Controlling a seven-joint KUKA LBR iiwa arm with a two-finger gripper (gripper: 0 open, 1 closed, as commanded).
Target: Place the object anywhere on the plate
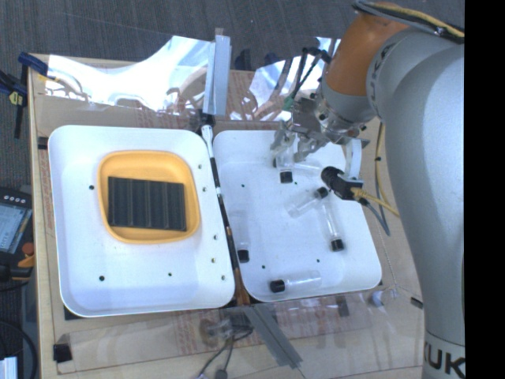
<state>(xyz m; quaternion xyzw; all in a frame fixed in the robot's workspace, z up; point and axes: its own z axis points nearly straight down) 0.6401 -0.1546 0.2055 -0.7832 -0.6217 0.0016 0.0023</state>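
Grey arm reaching in over the right bin, its end effector low at the bin's back edge.

The arm [410, 117] looms over the right bin [268, 235]; well off to the end effector's left, the left bin [71, 212] carries the yellow plate [146, 168] with its dark ribbed centre. The end effector [304, 144] hangs over the bin floor; I cannot tell how far its fingers stand apart or whether they grip anything. Clear tubes with black caps [331, 227] lie scattered just below it, near its tip.
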